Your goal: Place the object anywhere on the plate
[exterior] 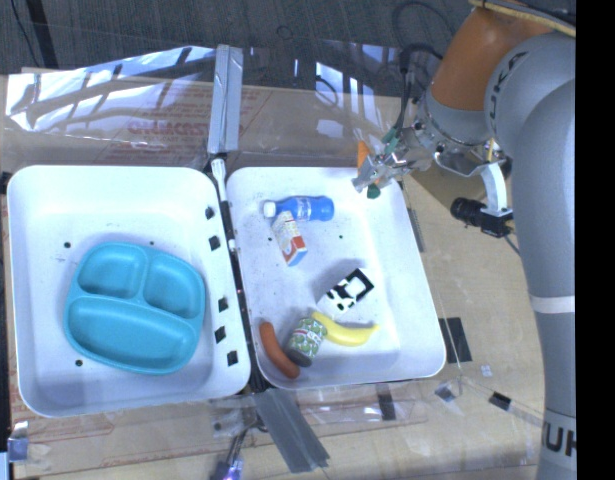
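A blue three-compartment plate (137, 308) lies bare in the left bin (27, 268), its two smaller wells toward twelve o'clock and its long well toward six, apparently waiting as the drop target. Across the divider, the right bin (407, 298) holds every candidate object: a blue bottle (305, 209) with a white cap lies on its side at about eleven o'clock, a small red-and-white carton (291, 241) just below it, and a black-and-white box (348, 290) near the bin's centre. Toward six o'clock, a brown sausage (278, 350), a green patterned can (307, 337) and a yellow banana (349, 331) crowd together in a touching cluster, a tangle that would likely make a clean pick harder there. At roughly one o'clock of the right bin, the gripper (372, 178) hovers over the bin's far corner rim, well apart from all the objects and from the plate; nothing is seen between its fingers, though whether they stand wide or narrow cannot be told at this size. Judged from this layout, no object has yet been picked, and the carry to the plate remains undone.
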